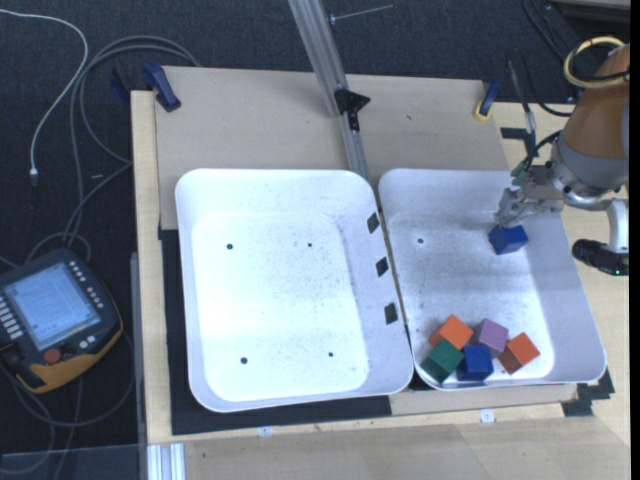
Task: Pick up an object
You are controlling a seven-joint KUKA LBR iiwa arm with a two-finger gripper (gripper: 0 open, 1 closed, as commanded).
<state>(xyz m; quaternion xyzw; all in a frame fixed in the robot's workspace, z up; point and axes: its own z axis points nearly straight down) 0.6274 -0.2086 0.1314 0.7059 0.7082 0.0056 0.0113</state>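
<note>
The gripper (516, 211) hangs over the right bin (440, 258), near that bin's far right corner, and a blue cube (508, 239) sits right under its tip, touching it or almost so. How wide the gripper stands, and whether it really has the cube, I cannot tell from this slanted view. The cube has no long axis, so any approach angle should serve. The arm (595, 128) comes in from the right edge of the surface (260, 118), wrist pointing down. Other cubes (478, 348) lie clustered at the bin's near edge, well apart.

Dark carpet-like floor (220, 18), loose cables (60, 78), tan bench (250, 118), handheld pendant (50, 318)
</note>
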